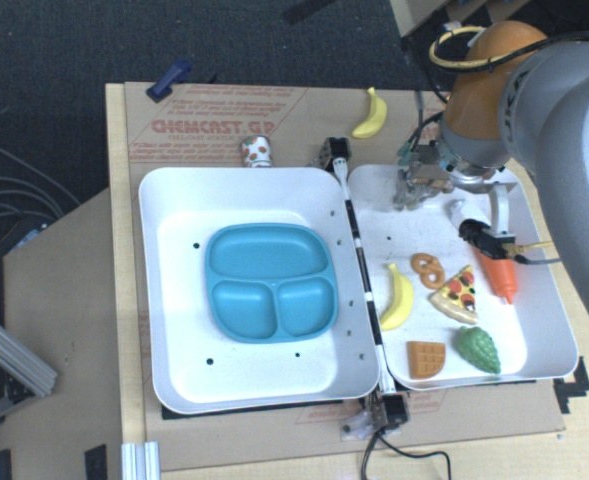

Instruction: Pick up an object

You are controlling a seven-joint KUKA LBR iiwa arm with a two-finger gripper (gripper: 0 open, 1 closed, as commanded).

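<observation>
- Toy food fills the right bin: a pretzel, a pizza slice, a banana, a carrot, a waffle and a green leafy piece, all lying below the gripper toward the bin's near side.
- The gripper hangs over the far end of that bin, with bare white floor beneath it; whether its fingers are spread or closed cannot be told from this angle, and nothing is seen between them.
- The pretzel looks closest to the fingers, yet apart from them.
- Risk: closing here would likely grab nothing, as no item sits under the tips.
- Risk: the pretzel, pizza slice and banana lie close together, so a descent there could nudge a neighbour aside.
</observation>
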